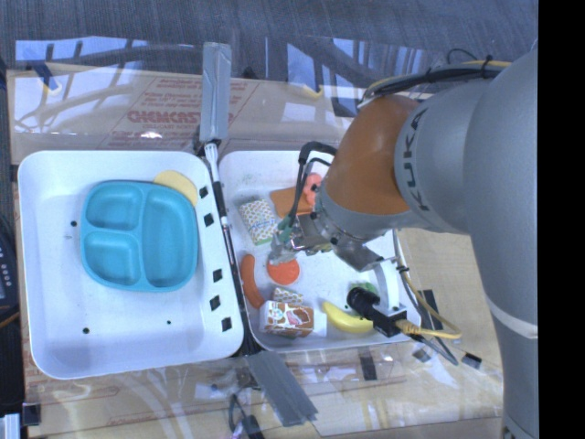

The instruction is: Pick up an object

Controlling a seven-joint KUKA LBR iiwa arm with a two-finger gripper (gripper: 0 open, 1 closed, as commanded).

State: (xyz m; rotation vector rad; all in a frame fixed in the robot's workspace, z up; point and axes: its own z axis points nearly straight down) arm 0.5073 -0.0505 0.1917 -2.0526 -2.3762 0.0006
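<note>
Claw (289, 240) is hanging low in the right bin (249, 174), and I am not able to tell whether it is open or closed, because its tip is blurring into the clutter under it. Nothing is showing as gripped, so I am treating the pick as not yet made.

Just below the claw a red disc (283, 271) is lying flat on the bin floor. I am judging it the likeliest target, being the nearest thing under the tip. Whether the claw is touching it, I cannot say.

Working outward, a checked pouch (258, 218) is sitting just beside the claw, toward the left bin (55, 282). A sausage (249, 282) is lying beside the disc along the bin wall, a printed carton (288, 319) below the disc, and a banana (340, 319) beside the carton. An orange piece (285, 198) is running partly under the wrist, so its shape is unclear to me. Everything is crowding close, which I am guessing leaves little room for a clean descent.

The arm (411, 172) is covering much of that bin's far side, so I am not seeing what lies there. In the left bin a blue plate (142, 236) is lying flat, with a yellow piece (179, 186) tucked partly behind its corner. Both bins are sitting together on the bench (110, 108).
</note>
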